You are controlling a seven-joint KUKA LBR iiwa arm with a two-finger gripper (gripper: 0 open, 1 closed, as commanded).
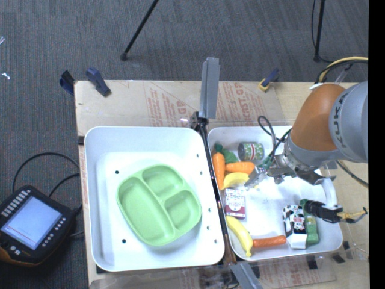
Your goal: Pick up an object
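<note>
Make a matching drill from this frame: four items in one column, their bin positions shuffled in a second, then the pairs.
Items:
1. pale green plastic divided tray
2. small metal can with a green label
3. yellow plastic banana
4. small dark red printed carton

Places:
A. right bin, far side, near the arm's tool
B. right bin, near left corner
C. left bin, middle
D. right bin, left side, between the two bananas

Pairs: 1-C, 2-A, 3-B, 4-D
</note>
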